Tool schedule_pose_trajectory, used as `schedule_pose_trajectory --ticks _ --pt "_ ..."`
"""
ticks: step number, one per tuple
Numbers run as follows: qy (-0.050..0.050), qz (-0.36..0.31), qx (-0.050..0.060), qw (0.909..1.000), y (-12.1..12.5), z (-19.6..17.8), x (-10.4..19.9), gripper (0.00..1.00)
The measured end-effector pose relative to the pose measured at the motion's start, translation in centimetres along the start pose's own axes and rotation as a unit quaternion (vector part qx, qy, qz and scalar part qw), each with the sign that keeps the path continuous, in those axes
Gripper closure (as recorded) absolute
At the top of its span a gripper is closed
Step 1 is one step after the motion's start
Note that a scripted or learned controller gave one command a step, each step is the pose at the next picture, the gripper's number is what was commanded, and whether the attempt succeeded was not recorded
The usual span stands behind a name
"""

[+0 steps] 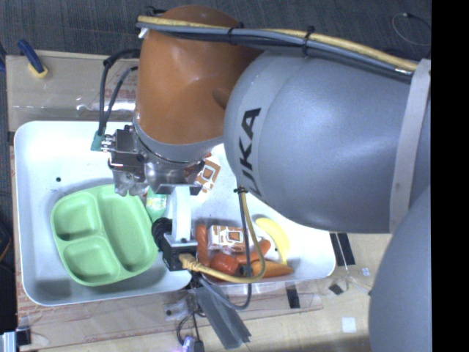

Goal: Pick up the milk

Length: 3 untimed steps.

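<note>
A small white-and-orange carton [225, 237] that looks like the milk lies in the near part of the bin, right of the wrist, among other food. A second small carton [208, 174] with similar print peeks out under the arm's orange band. My gripper [136, 182] hangs below the orange band, over the far right rim of the green divided tray [102, 237]. It is left of both cartons and apart from them. The arm's body hides most of the gripper.
The green tray sits in the left white bin [33, 167]. A banana [272, 235], a carrot [253, 270] and red-orange food [202, 237] crowd around the near carton. A small green item [155, 204] lies at the tray's right edge. The grey arm covers the right bin.
</note>
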State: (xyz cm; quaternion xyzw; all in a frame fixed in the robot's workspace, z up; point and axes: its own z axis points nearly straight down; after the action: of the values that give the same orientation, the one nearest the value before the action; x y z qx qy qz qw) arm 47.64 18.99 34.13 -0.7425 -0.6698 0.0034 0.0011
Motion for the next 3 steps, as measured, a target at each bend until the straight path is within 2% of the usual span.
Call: schedule_pose_trajectory --ticks 1,2,3 --pt "0.002 0.324 -0.003 0.9462 -0.3 -4.6 2.7 1.0" --pt "0.0 0.331 0.0 0.9435 0.3 3.3 -2.7 1.0" --pt "0.0 0.129 0.001 0.9916 -0.2 4.0 0.7 1.0"
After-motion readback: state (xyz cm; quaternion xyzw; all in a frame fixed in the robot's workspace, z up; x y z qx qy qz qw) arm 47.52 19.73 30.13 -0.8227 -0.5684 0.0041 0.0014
